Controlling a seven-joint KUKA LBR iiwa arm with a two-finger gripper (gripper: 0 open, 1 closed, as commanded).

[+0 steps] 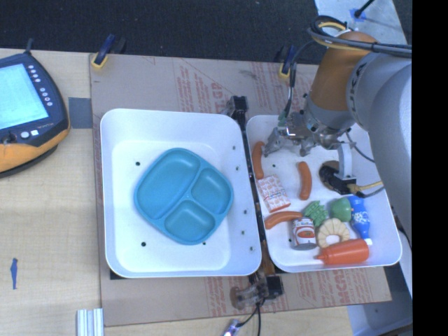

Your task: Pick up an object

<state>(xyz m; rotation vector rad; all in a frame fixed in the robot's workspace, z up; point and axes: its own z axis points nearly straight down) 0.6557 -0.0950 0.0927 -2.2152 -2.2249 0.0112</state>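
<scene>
Sausages (304, 179) crowd the right bin (392, 257), so the gripper (294, 140), spread wide and empty, may skid off one.

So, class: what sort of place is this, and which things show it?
Probably a robotics lab test bench: a grey robot arm reaches over two white bins, one with toy food, beside a handheld control pendant.

Robotics lab bench, not a home. Wooden benchtop (49, 215) with a cardboard sheet (175, 75) clamped down by spring clamps (105, 50). A teach pendant (28, 110) with a lit screen sits at left. Two white bins (112, 187) are bolted side by side; one holds a blue divided plate (183, 195), the other toy food (329, 229). Grey industrial arm (364, 82) with exposed cables reaches in. Dark carpet (175, 5) lies behind.
</scene>
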